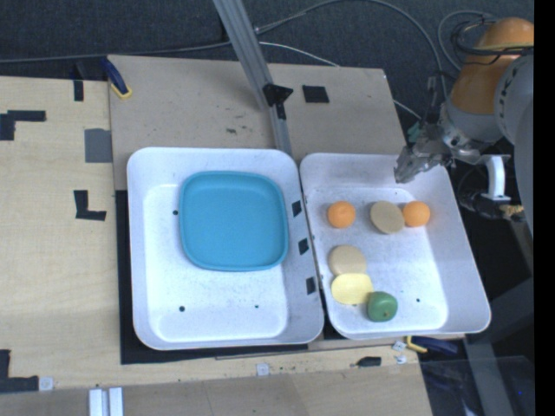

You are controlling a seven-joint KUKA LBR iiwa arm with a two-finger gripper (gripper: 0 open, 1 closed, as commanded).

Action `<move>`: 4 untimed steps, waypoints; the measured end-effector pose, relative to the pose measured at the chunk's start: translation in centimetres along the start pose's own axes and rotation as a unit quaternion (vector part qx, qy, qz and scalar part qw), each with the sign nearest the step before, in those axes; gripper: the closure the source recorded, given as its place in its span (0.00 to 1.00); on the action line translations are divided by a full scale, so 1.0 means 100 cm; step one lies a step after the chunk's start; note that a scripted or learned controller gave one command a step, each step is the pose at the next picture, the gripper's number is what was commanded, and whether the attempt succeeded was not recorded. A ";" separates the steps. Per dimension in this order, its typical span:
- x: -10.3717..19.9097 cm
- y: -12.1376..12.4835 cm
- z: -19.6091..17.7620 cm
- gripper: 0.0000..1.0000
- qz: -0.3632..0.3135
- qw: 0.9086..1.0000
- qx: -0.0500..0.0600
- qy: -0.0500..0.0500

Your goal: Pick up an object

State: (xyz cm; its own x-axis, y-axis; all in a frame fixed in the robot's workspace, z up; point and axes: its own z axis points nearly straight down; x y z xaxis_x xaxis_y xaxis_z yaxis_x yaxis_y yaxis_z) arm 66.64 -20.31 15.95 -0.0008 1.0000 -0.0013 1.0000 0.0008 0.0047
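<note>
Two white bins sit side by side on the surface [52, 232]. The left bin [147, 258] contains one blue plate [232, 219]. The right bin [434, 267] contains six objects: two orange balls [341, 214] [416, 213], two beige pieces [387, 217] [347, 259], one yellow piece [350, 288] and one green ball [381, 306]. No legible writing. The hand [409, 170] is above the right bin's far right corner, apart from all objects; its opening cannot be determined.

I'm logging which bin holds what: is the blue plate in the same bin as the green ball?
No: the blue plate lies in the left bin, while the green ball sits in the right bin.
</note>
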 end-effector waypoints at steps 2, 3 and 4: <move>0.008 0.008 -0.103 1.00 0.000 1.000 0.000 0.000; 0.059 0.011 -0.089 1.00 -0.002 1.000 0.003 0.001; 0.103 0.006 -0.079 1.00 -0.001 1.000 0.003 0.001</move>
State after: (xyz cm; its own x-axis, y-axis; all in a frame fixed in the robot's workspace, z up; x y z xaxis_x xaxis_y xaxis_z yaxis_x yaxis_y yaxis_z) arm 67.22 -10.05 23.88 -0.0034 1.0000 0.0007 1.0000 0.0034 -0.0007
